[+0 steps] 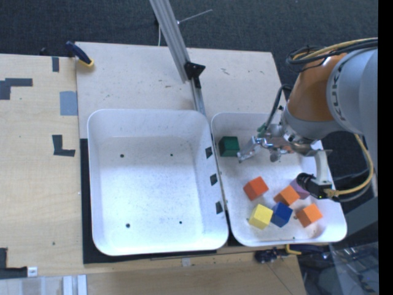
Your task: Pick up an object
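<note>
Several small blocks lie in the right bin (331,232). A green block (229,145) sits near the bin's far left corner. An orange-red block (256,187) lies in the middle. A yellow block (260,216) and a blue block (282,214) touch near the front edge, with two orange blocks (287,195) (309,214) beside them. My gripper (259,155) hangs over the far part of this bin, just right of the green block and above the orange-red one. It is open, with nothing between its fingers.
The left bin (104,183) stands beside the right one, sharing a middle wall. A slanted metal bar (175,39) crosses the bench behind the bins. A small pinkish piece (301,191) lies by the upper orange block.
</note>
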